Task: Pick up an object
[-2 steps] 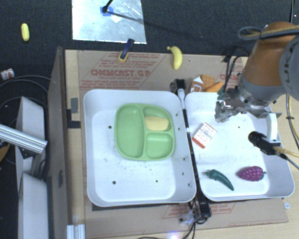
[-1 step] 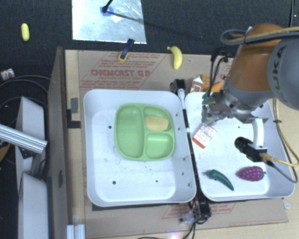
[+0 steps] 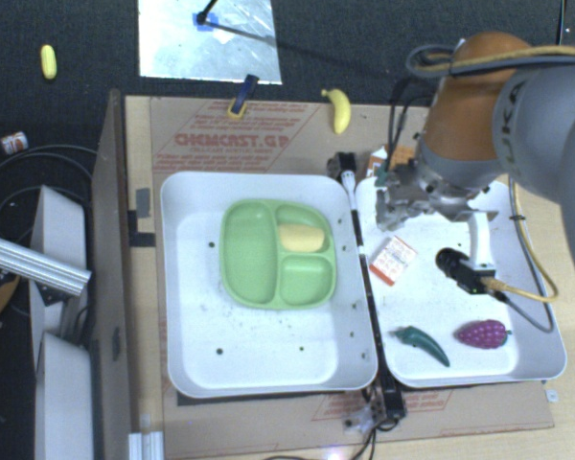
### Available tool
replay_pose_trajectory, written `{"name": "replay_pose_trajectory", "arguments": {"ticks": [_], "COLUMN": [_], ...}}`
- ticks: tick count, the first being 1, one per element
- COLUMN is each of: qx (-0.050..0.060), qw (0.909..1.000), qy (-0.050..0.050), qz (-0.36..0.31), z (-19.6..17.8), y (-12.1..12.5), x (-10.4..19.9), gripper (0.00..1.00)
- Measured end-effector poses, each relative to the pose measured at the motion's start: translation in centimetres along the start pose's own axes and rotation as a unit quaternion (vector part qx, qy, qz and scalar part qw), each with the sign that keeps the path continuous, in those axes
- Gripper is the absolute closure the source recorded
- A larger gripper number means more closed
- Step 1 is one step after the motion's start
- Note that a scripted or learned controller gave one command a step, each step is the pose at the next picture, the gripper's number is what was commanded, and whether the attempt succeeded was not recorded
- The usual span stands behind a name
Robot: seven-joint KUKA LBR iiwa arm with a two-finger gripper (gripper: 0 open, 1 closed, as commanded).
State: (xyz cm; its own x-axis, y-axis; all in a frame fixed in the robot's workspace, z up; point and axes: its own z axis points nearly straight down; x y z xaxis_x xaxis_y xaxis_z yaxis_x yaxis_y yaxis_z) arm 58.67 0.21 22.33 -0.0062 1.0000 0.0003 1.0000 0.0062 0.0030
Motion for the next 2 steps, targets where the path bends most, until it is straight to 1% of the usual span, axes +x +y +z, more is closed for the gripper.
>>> {"name": "replay_pose_trajectory", "arguments": {"ticks": [1, 2], "qx": [0.000, 0.001], "qw": [1.0000, 1.0000], "qy": [0.000, -0.001], "qz": [-0.001, 0.003], "z": [-1.1, 0.5], "y": [0.0, 0.8], "x": [0.0, -1.8], "gripper": [1.00, 1.00]}}
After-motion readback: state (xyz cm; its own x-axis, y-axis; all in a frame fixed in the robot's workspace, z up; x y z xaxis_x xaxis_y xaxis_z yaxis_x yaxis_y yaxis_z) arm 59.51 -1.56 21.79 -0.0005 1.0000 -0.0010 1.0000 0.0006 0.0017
